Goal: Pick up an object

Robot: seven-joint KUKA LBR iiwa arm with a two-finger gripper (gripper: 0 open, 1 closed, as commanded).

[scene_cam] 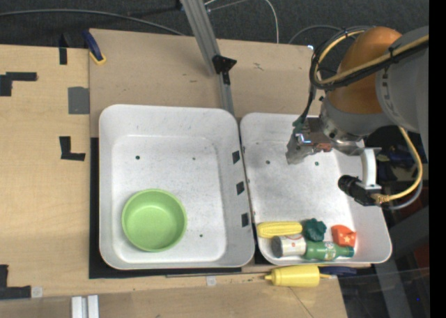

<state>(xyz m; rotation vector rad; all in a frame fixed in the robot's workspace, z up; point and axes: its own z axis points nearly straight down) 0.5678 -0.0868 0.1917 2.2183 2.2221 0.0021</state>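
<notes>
Two bins [167,118] on your counter [42,170]; gripper [301,148] hovers mid-right over the right bin, fingers' state you cannot tell. Green bowl [154,220] lower left, clutter [306,238] lower right.

The arm [390,79] enters from the right edge of the camera view, in the upper right area. Its large grey link lies at the far right. The orange band [362,65] sits left of that link, above the wrist. Black and yellow cables loop over the band and run down the right side of the arm. The wrist points downward and to the left. The gripper [301,148] hangs at its lower end, toward the upper part of the right bin. The gripper body is grey and metallic. A black fitting with a white bracket [361,183] projects below and right of the wrist.
</notes>
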